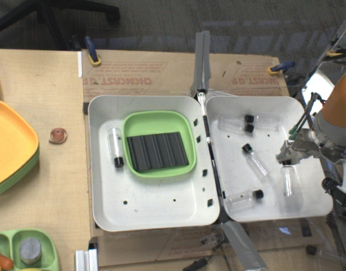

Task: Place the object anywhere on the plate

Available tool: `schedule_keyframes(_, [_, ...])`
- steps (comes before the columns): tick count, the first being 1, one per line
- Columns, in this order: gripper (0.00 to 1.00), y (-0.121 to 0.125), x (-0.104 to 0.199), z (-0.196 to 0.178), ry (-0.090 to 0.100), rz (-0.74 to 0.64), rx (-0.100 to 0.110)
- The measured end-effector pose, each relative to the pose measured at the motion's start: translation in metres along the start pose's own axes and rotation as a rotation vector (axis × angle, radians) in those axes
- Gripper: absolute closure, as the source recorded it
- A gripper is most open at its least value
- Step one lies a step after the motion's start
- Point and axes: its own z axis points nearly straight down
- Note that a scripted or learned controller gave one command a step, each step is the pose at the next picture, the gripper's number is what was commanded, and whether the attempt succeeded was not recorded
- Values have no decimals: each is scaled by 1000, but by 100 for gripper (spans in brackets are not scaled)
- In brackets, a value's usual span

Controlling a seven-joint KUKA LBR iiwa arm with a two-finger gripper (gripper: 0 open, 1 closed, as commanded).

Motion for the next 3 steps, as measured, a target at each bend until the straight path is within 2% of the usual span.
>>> schedule_keyframes(1, [100,-35,27,-25,0,-27,0])
schedule_keyframes(2, [100,-37,50,-28,0,-155,-1])
schedule_keyframes(3, [100,-39,58,-7,0,-290,0])
